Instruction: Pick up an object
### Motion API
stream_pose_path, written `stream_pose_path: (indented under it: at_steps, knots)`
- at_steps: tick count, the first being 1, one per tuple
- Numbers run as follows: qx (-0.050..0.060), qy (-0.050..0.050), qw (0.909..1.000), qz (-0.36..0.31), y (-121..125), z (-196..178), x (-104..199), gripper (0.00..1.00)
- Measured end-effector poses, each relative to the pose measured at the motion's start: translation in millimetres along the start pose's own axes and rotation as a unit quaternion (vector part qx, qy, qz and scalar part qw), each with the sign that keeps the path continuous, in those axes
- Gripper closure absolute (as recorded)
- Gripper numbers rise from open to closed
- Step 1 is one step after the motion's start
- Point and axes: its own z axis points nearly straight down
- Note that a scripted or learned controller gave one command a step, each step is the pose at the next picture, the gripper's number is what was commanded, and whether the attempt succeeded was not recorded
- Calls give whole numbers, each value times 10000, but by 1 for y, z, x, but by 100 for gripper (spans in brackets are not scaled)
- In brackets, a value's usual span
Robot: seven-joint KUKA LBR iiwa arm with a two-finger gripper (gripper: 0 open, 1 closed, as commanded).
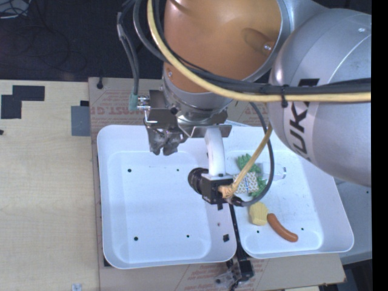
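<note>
My gripper [165, 143] hangs over the back edge of the left bin [121, 223], near its middle. Its dark fingers are bunched together, shut, with nothing visible between them. In the right bin [327, 223] lie a green leafy item [247, 161], a grey-and-white patterned piece [247, 185], a yellow lump [259, 213] and an orange sausage shape [283, 228]. All of these sit to the right of the gripper and nearer the front. The arm's large body hides the back of the right bin.
The ridge between the two bins [227, 235] runs front to back just right of the gripper. A pale wooden bench top [42, 193] lies to the left of the bins.
</note>
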Motion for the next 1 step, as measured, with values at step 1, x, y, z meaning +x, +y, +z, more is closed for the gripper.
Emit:
stream_pose_path:
  at_steps: [1]
  knots:
    - [13, -5, 10000, 40, -28, 104, -83, 100]
